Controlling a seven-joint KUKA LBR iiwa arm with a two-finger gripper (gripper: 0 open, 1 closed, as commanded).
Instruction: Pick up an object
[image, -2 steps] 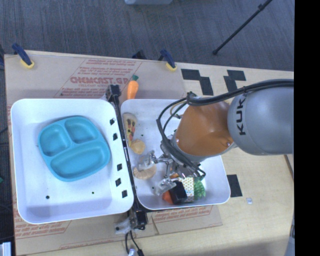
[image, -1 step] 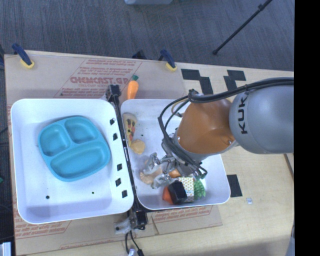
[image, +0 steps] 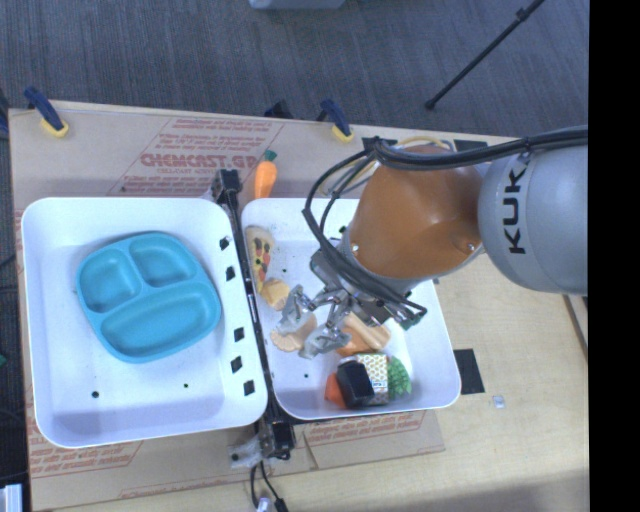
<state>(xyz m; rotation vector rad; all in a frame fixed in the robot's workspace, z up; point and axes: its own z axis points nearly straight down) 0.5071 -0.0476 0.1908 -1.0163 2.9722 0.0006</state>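
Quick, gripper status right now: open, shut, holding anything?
Gripper: down in the right bin among the toy food pieces; whether it is open, shut or holding something cannot be told.

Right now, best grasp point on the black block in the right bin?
Probably its exposed black body: the black block lies low near the right bin front wall, green item touching its right. Come from above, fingers closing front-to-back across it.

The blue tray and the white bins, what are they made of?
The blue tray looks like smooth moulded plastic: one even colour, with rounded compartments. The white bins also look like plastic, slightly glossy with rounded rims, though thin painted metal can't be ruled out.
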